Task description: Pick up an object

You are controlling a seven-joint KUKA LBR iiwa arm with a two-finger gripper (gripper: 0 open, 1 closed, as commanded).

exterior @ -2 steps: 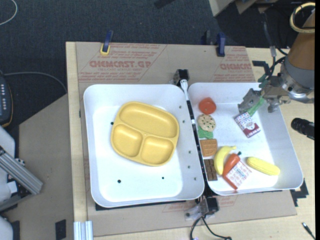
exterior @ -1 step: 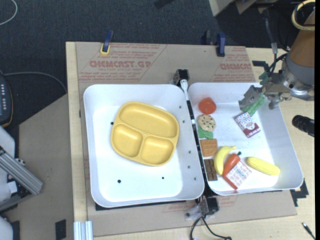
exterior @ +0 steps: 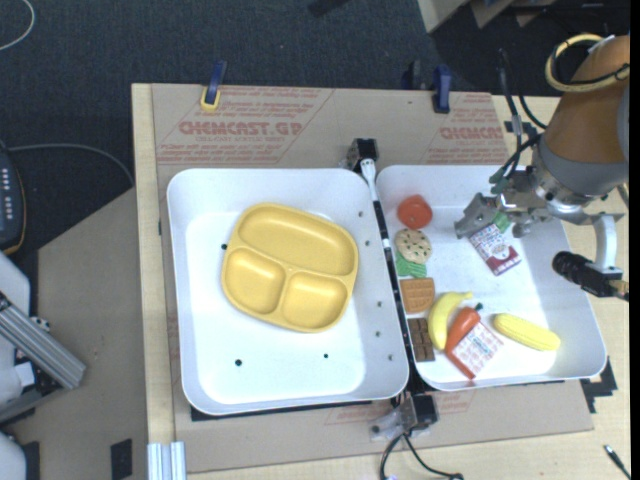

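On the tabletop (exterior: 150,268), the left bin (exterior: 195,298) holds a yellow divided plate (exterior: 290,266). Over the right bin (exterior: 575,313), the gripper (exterior: 492,223) hangs just above a small red-and-white packet (exterior: 498,252); fingers' state cannot be told. Toy foods lie along that bin's left and front, including a tomato (exterior: 415,211) and banana (exterior: 445,313).

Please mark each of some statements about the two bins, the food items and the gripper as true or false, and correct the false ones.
1. The yellow tray lies in the left bin. True.
2. The tomato lies in the left bin. False: it lies in the right bin, near its far left corner.
3. The gripper is above the right bin. True.
4. The cookie sits on the yellow tray. False: it lies in the right bin, just in front of the tomato.
5. The carrot lies beside a banana. True.
6. The tray has five compartments. False: three are visible.
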